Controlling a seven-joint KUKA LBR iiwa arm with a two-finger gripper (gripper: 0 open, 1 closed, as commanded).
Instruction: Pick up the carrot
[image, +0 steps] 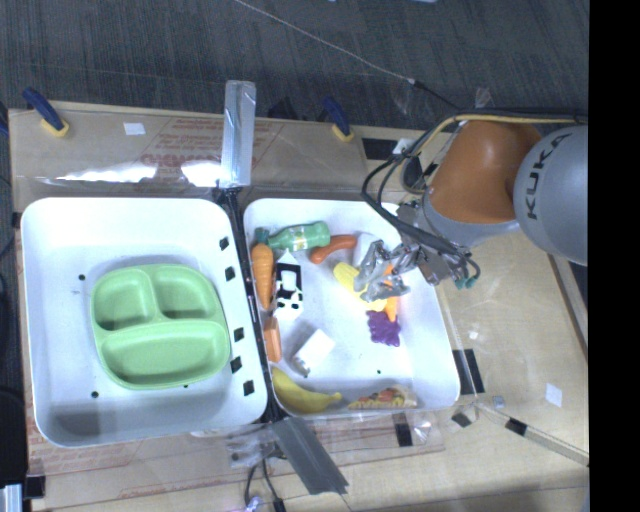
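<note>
The carrot (262, 274) is a long orange piece lying lengthwise against the left wall of the right bin (432, 330), its thick end toward the back. My gripper (376, 274) hangs low over the right half of that bin, about a hand's width to the right of the carrot and apart from it. It sits just above a small yellow piece (345, 274) and an orange bit (391, 308). Nothing of the carrot is near it.
Around the gripper lie a green bottle (300, 238), an orange sausage-like piece (335, 246), purple grapes (383, 327), a white card (313, 350), a banana (303, 396) and a second small orange stick (272, 342). The left bin (50, 300) holds a green divided plate (158, 325).
</note>
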